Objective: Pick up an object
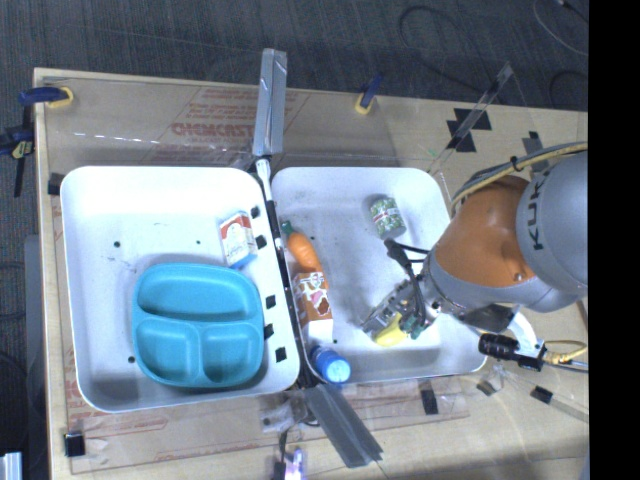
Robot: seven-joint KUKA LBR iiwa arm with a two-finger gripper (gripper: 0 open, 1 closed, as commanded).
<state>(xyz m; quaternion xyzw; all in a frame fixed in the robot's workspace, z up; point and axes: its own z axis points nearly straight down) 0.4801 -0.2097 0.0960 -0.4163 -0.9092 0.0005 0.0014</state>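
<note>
My gripper low in right bin, near its front wall.
Finger state: can't tell. Yellow object right under my tips; orange bottle hugs left wall; mid-bin floor open btw them.

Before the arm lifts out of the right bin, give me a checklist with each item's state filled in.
1. Gripper down in the right bin: ok.
2. Gripper over the yellow object: ok, it lies right at the fingertips.
3. Yellow object between the fingers: cannot tell.
4. Orange-capped bottle clear of the gripper: ok, it lies apart along the divider.
5. Green can out of the lift path: ok, it sits further up the bin.
6. Blue tray undisturbed in the left bin: ok.
</note>
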